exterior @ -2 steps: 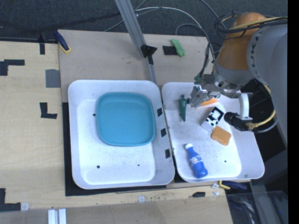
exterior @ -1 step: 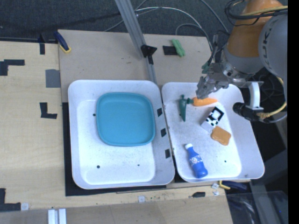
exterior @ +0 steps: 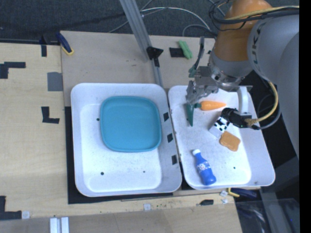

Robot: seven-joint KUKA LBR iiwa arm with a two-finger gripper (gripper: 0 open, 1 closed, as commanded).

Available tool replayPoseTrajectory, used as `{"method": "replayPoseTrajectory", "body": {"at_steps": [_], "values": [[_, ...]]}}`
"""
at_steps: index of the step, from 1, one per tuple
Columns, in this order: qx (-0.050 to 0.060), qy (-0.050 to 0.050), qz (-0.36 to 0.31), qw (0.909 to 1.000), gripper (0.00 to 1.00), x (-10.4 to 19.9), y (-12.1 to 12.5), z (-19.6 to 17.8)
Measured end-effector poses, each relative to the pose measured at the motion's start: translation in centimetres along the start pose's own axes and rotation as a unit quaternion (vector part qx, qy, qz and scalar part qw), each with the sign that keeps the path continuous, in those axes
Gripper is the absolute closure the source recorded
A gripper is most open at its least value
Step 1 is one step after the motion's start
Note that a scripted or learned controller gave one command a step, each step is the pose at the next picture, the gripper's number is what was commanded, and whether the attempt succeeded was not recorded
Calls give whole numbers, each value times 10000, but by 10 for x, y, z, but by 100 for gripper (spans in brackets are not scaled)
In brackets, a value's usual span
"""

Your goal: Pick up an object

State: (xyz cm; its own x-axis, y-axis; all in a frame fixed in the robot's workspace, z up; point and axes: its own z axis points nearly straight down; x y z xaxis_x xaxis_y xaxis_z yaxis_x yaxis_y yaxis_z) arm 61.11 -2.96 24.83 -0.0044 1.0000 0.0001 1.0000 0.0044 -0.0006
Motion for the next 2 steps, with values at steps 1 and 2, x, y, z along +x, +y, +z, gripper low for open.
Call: {"method": "replayPoseTrajectory", "body": {"at_steps": [1, 2], "values": [[3, 4, -4, 10000, 100, 59, 16, 7], [-2, 4, -1, 10000, 100, 114, 30, 4]]}}
